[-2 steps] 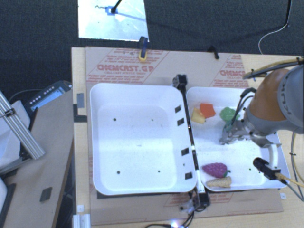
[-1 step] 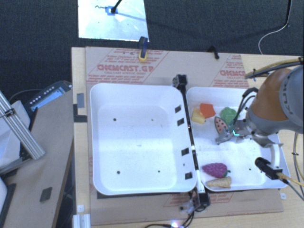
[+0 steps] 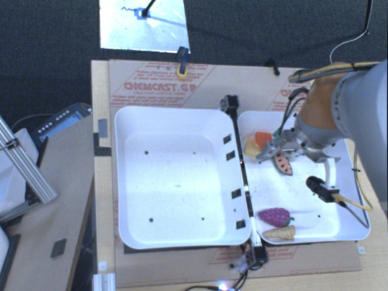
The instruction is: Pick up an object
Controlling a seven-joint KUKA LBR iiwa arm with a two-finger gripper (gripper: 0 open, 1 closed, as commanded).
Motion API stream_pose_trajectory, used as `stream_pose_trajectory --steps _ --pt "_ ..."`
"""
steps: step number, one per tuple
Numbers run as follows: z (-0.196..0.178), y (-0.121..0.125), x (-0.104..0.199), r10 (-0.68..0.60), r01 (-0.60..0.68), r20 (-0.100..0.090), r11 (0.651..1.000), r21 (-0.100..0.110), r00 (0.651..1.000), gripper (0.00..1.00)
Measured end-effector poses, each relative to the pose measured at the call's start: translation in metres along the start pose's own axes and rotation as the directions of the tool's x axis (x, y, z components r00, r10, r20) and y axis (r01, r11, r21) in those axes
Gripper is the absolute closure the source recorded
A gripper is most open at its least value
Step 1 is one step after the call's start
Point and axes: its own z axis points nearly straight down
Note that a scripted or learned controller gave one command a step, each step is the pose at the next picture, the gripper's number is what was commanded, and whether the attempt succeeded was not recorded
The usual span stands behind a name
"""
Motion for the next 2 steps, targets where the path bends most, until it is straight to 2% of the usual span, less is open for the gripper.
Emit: stream_pose_trajectory --steps 1,2 --pt "-0.011 -0.002 -0.003 0.000 0.000 0.002 1.000 0.002 1.000 1.00" --pt "-0.105 0.047 0.070 -0.004 0.004 -0.001 1.000 -0.007 1.000 1.00"
